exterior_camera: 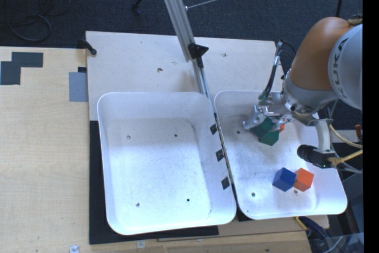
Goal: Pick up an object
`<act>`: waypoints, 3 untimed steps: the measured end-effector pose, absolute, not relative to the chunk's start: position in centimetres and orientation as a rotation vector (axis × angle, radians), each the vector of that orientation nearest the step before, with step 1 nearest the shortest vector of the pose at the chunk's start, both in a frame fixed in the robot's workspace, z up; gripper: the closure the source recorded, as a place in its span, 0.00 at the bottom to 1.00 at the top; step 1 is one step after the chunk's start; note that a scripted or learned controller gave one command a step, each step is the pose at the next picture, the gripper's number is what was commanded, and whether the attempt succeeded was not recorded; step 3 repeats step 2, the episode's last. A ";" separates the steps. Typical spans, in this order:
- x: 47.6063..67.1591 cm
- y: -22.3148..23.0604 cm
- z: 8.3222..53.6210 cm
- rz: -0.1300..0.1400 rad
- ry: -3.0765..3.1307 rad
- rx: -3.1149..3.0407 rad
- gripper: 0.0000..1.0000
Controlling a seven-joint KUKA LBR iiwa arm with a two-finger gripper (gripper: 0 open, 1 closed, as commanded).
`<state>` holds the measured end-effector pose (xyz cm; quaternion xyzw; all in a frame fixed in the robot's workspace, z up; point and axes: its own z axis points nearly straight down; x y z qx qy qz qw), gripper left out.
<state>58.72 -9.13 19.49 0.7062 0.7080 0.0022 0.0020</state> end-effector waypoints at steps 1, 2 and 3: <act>56.6 -1.9 22.5 0.003 2.231 2.217 1.00; 56.4 2.9 18.7 -0.007 2.230 2.224 1.00; 56.4 2.9 18.7 -0.007 2.230 2.224 1.00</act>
